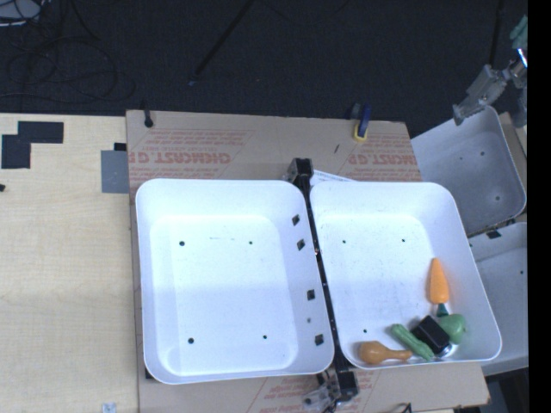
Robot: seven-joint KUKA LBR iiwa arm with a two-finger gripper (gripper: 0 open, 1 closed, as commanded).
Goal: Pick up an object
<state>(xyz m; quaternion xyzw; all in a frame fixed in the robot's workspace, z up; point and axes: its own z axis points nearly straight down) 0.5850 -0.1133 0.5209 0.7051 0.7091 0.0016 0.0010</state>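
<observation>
My claw [486,89] hangs at the upper right edge of the view, a pale grey shape above the dark floor. It is well apart from both bins, and from here I cannot tell whether it is released or clenched. Nothing shows in it. The things I could pick all lie in the right bin [379,205], crowded into its near right corner. An orange carrot-shaped piece [438,280] lies by the right wall, roughly lengthways along it. Below it a black block [430,335] lies against a rounded green object [454,324] and over one end of a long green piece [410,338]. A tan gourd-shaped object [379,352] lies just beside that, close to the near wall. The left bin [155,231] touches the right one along a dark strip between them. Both bins rest on a cardboard sheet [215,149] with red print, and a blue and yellow clamp [362,121] grips its far edge. A grey metal plate [482,170] lies to the right of the bins, below my claw.
</observation>
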